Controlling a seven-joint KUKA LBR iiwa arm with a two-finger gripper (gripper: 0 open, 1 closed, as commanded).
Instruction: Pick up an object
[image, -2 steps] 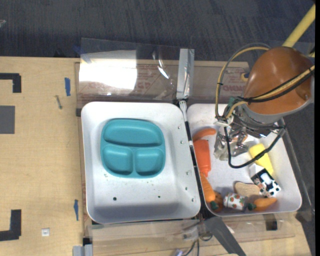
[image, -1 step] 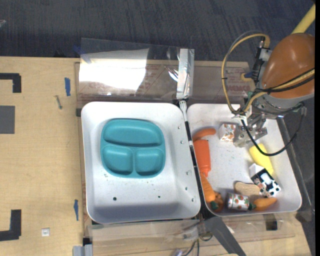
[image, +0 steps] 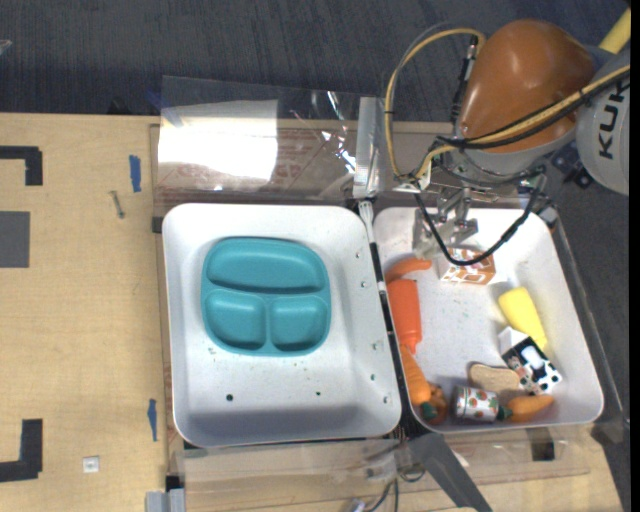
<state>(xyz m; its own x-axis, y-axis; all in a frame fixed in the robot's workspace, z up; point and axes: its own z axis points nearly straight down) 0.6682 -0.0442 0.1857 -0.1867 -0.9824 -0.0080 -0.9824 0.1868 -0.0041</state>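
The gripper (image: 455, 225) hangs over the far part of the right bin (image: 575, 300), at about one o'clock from the centre of the view, and whether it is apart or together I cannot tell; nothing shows between its tips. Just at its five o'clock lies a small white-and-orange carton (image: 470, 270), the nearest candidate for the pick. At eight o'clock from the gripper an orange carrot-like piece (image: 404, 308) runs along the bin's left wall, with a second carrot (image: 420, 382) below it. A yellow block (image: 523, 310) lies at four o'clock, and the near edge holds a black-and-white toy (image: 533, 366), a tan wooden piece (image: 492, 377) and a small patterned can (image: 477, 403), packed close. The left bin (image: 190, 390) carries a teal divided plate (image: 266, 293), at nine o'clock and well apart. The risks, as I judge them: the carton lies flat and may slide away under a descending tip instead of being caught; the carrot beside the wall leaves little room for a tip on that side; and the crowded near edge invites a nudge of neighbours or a double grab.
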